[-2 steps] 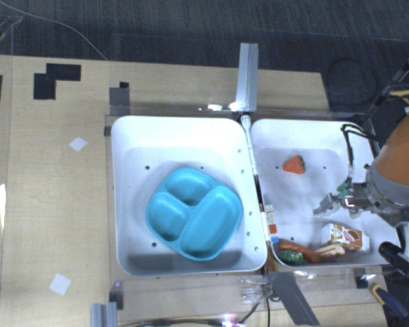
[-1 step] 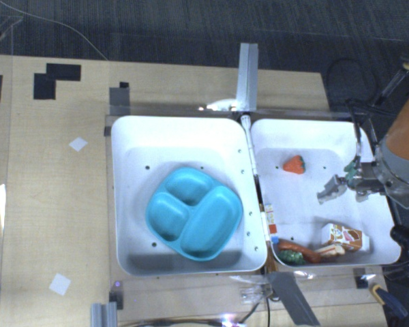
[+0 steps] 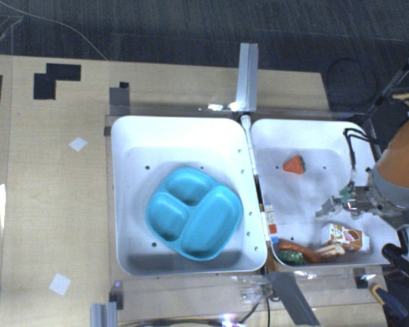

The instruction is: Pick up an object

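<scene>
The arm [image 3: 403, 162] is cut off by the right edge of the picture. The gripper [image 3: 330, 206] is small and blurry. The small things [image 3: 313, 252] along the right bin's [image 3: 307, 138] front edge are too blurry to name.

I see divided plate [image 3: 194, 213] in left bin [image 3: 133, 148]. Right bin [image 3: 313, 131] sits right of it, walls touching. In right bin: strawberry toy [image 3: 294, 164] behind, packet [image 3: 345, 238] at front, vegetable toy [image 3: 296, 255] left of packet, gripper [image 3: 335, 206] above packet.

Single fixed camera overhead, slanted downward, both white bins [image 3: 126, 203] in frame
</scene>
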`<control>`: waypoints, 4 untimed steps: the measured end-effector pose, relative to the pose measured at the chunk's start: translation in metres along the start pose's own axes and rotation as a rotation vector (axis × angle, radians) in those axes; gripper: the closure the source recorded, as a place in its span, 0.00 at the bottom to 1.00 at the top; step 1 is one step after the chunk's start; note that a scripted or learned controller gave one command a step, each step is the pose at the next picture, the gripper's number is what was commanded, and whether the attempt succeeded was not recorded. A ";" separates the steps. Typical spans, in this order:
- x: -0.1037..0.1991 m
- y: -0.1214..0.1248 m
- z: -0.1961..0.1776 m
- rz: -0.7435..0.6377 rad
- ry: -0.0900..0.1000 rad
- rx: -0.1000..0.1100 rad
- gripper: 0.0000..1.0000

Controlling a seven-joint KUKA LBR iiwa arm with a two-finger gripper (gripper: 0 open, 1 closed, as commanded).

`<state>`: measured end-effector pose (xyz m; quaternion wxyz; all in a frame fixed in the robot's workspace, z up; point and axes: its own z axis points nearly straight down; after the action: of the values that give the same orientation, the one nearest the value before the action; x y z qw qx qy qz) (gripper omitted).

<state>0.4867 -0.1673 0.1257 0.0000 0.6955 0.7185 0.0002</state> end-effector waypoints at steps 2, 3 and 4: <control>-0.026 0.071 -0.018 -0.194 -0.002 -0.004 0.00; 0.006 0.125 0.019 -0.254 -0.002 -0.004 0.00; 0.033 0.163 0.039 -0.342 -0.003 -0.007 0.00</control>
<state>0.6482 -0.1294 0.0870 0.0034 0.5632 0.8263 0.0015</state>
